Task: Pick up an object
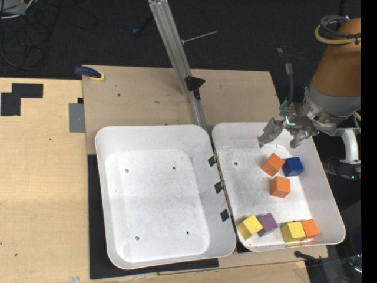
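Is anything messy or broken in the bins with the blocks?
Nothing looks broken or spilled. All the blocks sit inside the right bin: an orange block touching a blue block, another orange one, and four along the near edge. The gripper hovers above them, jaws open.

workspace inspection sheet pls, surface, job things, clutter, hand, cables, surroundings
surface: wooden bench bearing two shallow white bins side by side, left bin and right bin.
job's things: all in the right bin. Orange cube touching blue cube; second orange cube just below them; along the near rim, yellow cube beside purple cube, then yellow cube beside orange cube.
clutter: blue and yellow clamp at the bench's far left corner.
hand: hand over the right bin's far end, above the orange and blue cubes, fingers spread, nothing between them.
cables: loose cables on the dark floor, far left.
surroundings: slanted metal rail; dark floor beyond.
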Controlling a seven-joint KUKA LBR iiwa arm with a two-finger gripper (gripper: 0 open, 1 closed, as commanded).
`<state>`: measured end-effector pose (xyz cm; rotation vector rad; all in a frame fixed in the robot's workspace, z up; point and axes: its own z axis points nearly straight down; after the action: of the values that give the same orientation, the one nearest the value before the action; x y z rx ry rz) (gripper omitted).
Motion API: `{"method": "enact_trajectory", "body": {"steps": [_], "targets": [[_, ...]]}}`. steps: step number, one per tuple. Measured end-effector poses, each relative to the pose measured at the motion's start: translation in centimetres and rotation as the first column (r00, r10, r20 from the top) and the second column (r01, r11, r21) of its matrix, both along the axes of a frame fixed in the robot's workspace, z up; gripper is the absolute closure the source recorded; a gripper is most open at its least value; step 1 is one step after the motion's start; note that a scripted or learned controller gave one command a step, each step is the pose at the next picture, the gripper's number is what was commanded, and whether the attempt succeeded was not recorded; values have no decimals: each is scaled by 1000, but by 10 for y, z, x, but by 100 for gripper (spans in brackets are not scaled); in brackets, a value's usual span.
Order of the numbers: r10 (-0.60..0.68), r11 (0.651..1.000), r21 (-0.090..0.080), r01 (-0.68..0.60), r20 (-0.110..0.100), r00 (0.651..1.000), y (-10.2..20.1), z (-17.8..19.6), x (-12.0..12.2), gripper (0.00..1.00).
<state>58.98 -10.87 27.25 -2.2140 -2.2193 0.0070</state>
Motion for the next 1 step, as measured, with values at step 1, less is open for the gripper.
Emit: {"method": "enact_trajectory", "body": {"steps": [1], "targets": [[-2,1000,-1,2,5,1000,-1,2,1,0]]}}
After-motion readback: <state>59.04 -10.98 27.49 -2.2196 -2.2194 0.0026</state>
